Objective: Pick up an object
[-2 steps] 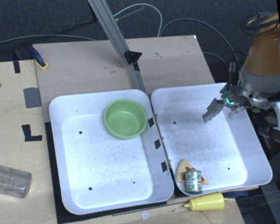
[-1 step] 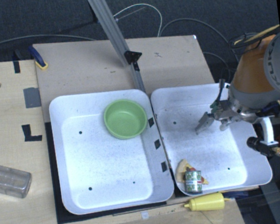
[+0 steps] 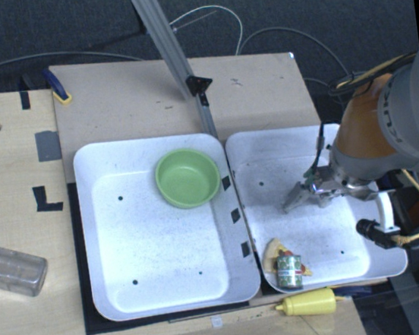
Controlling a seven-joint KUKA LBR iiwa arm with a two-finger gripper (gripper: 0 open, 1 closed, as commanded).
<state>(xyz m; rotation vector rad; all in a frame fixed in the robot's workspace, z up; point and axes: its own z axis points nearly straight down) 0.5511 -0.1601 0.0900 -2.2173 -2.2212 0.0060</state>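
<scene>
A green bowl [image 3: 188, 177] sits in the left bin [image 3: 128, 250], near its back right corner. In the right bin [image 3: 343, 249] a small green can [image 3: 289, 269] lies in the front left corner, with a yellow and red scrap beside it. My gripper [image 3: 296, 196] is low over the middle of the right bin, pointing left. Its fingers stand open and hold nothing. It is a good way behind the can and to the right of the bowl.
A yellow squeeze bottle [image 3: 311, 303] lies on the bench just in front of the right bin. A clear plastic container [image 3: 8, 267] lies far left. A slanted metal pole [image 3: 167, 46] ends at the bins' back edge. Cables trail behind the right bin.
</scene>
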